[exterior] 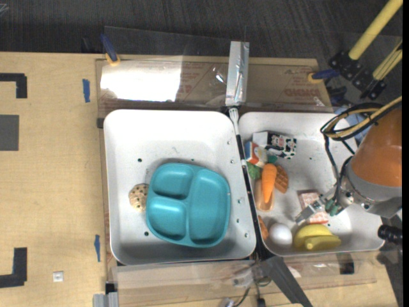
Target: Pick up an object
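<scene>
**Hovering low in the right bin, nothing grabbed yet**

Looks like the approach step. Gripper (317, 211) down at roughly 4 o'clock in the right bin (307, 123), right over a small pinkish packet (308, 200) and just above the yellow banana toy (315, 238). Can't tell whether anything is actually being gripped or how the end effector is set — too small and blurry at the tip. Best guess at the target: the packet or the banana, both touching or nearly touching the tip.

Next move probably calls for a straight drop onto one item and a clean squeeze before lifting.

Crowded over there, though. White ball (280, 235) just beside the banana at 6 o'clock, orange carrot toy (268, 185) near the bin's 9 o'clock side, black-and-white cow-pattern thing (280, 144) up at 11 o'clock. Easy to nudge a neighbour or pinch two at once.

Left bin (128, 133): teal divided plate (188, 203) in the middle, cookie (137, 196) tucked at its 9 o'clock edge. Well apart from the action.
</scene>
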Controlling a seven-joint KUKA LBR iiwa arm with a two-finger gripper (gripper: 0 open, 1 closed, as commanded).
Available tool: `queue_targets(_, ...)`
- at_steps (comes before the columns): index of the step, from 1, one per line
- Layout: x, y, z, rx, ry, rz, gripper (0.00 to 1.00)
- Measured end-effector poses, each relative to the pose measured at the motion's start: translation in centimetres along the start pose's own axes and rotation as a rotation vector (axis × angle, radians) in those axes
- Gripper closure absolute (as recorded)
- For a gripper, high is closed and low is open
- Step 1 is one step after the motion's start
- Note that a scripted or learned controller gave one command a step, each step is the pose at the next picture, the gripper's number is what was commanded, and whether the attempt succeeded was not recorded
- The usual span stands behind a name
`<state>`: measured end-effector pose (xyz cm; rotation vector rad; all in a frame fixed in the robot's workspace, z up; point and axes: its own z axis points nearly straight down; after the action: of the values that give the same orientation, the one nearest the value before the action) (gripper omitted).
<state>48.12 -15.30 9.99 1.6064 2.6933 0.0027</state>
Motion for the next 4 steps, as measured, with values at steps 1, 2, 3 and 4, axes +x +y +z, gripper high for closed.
queue_targets(1,0.7,7.0,0.7,-0.013,-0.014,0.005,0.0)
queue_targets(2,0.5,7.3,-0.5,-0.022,-0.02,0.006,1.0)
queue_targets(3,1.1,9.2,-6.7,0.0,0.001,-0.03,1.0)
queue_targets(4,1.9,1.7,-1.3,0.008,0.008,-0.2,1.0)
